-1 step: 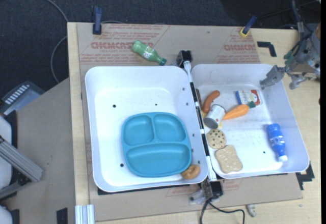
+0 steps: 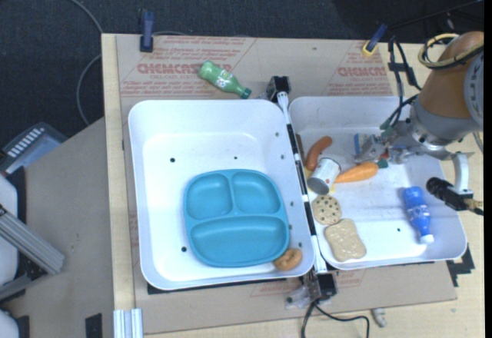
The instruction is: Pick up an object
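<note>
The arm came in from three o'clock, its orange band and grey wrist above the right bin [image 2: 453, 248], a shallow white tray of smooth moulded plastic. The hand [image 2: 377, 150] sat low at the bin's twelve o'clock side, just above the tapered orange carrot [image 2: 358, 173]; whether its fingers were apart or together could not be told, and nothing showed between them.

Around the carrot lay a curved reddish sausage [image 2: 317, 152] at ten o'clock, a small silver can [image 2: 324, 173] on its side just beside the carrot's thin end, a round speckled cookie [image 2: 327, 210] and a tan, rough slice of bread [image 2: 344, 240] toward six o'clock. A blue bottle [image 2: 417, 213] with a white cap lay at four o'clock, well apart.

The left bin [image 2: 154, 137] held a glossy blue divided plate [image 2: 234, 217] with three compartments, and a brown doughnut [image 2: 289, 258] touched its five o'clock edge. A green bottle [image 2: 223, 79] lay on the cardboard-covered surface [image 2: 184, 60] beyond the bins.
</note>
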Motion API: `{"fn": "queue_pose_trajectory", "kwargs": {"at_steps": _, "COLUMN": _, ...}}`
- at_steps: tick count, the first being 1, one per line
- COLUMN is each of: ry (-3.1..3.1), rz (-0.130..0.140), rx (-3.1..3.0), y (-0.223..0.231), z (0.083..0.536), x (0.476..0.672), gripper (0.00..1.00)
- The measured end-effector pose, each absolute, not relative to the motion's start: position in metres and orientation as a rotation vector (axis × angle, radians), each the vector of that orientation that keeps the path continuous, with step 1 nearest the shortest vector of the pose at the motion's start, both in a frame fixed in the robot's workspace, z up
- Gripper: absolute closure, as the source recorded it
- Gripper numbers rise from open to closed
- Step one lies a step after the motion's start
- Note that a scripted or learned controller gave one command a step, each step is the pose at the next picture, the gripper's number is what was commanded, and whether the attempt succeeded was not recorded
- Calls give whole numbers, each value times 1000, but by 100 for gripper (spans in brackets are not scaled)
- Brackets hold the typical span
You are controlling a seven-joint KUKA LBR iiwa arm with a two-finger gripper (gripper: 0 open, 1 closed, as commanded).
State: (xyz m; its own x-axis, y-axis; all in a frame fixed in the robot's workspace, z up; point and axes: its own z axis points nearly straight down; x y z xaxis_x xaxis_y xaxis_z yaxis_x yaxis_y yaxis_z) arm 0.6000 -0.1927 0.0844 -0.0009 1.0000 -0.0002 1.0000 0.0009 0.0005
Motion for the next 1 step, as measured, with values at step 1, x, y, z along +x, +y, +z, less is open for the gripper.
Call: {"fn": "queue_pose_trajectory", "kwargs": {"at_steps": 1, "ry": 2231, "rz": 5, "rx": 2224, "y": -220, "z": 84, "x": 538, "gripper": 0}}
